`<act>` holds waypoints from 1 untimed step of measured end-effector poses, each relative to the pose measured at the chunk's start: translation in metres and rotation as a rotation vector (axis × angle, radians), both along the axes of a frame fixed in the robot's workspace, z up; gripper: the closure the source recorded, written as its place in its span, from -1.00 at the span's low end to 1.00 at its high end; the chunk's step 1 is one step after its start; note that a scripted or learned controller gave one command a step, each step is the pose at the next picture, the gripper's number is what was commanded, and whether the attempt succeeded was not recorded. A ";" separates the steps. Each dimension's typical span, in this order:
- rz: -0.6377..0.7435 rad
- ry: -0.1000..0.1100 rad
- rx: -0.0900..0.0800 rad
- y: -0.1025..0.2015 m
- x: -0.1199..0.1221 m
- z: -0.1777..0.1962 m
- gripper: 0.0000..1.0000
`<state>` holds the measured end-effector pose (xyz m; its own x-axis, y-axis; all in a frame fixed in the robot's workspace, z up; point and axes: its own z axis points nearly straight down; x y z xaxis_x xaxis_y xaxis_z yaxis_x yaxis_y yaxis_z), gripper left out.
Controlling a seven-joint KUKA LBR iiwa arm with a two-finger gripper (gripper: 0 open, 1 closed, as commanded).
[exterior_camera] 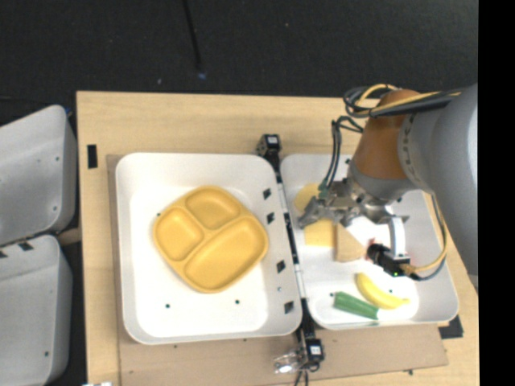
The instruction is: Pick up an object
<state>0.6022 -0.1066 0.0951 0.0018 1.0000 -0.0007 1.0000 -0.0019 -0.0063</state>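
My gripper [315, 213] hangs low over the left part of the right bin [438, 296], just above a pale yellow block [319, 235]. A tan wedge [348, 248] lies right beside that block. Part of a yellow round piece [306, 195] peeks out behind the gripper. A yellow banana [380, 293] and a green pepper-like stick [355, 305] lie near the bin's front edge. The view does not let me tell how the fingers stand, or whether anything is between them.
The left bin [137, 296] holds a yellow three-compartment plate [211, 237]. The arm's grey body and orange band [386, 147] cover the back right of the right bin, with cables looping by it. A raised divider [286, 240] with black clips runs between the bins.
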 end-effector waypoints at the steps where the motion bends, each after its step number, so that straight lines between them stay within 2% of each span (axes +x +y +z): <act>1: -0.005 0.000 0.001 -0.001 0.001 0.010 1.00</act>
<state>0.6034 -0.1079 0.1054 0.0065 1.0000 0.0001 1.0000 -0.0065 -0.0060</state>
